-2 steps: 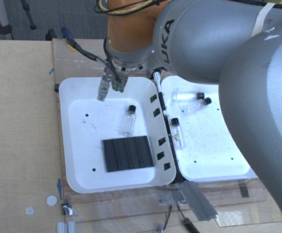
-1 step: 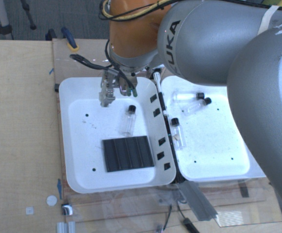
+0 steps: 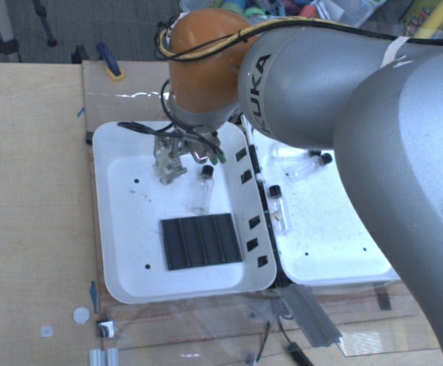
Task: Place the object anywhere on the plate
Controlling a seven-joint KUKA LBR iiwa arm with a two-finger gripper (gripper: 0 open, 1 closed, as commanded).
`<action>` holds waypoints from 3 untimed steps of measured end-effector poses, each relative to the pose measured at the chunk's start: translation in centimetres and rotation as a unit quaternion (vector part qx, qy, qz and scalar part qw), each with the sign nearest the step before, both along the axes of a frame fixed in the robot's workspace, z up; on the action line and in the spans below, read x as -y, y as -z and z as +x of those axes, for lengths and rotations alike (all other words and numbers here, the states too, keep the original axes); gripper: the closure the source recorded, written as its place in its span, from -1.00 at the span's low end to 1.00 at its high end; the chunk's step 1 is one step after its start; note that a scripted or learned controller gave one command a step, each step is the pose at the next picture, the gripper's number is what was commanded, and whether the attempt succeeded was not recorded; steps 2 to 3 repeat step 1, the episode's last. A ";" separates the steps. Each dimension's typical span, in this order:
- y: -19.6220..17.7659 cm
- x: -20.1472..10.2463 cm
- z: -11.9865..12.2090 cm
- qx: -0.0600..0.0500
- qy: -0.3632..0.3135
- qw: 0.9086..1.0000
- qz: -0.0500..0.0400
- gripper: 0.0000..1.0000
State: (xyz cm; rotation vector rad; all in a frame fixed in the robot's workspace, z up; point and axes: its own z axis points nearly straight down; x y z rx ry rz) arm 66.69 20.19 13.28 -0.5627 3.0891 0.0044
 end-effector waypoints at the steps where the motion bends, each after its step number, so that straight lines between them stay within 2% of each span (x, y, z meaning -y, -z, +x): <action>1: -12.3 -2.3 -0.3 0.004 -0.126 0.992 0.001 1.00; 3: -12.3 -2.3 -0.3 0.004 -0.126 0.992 0.001 1.00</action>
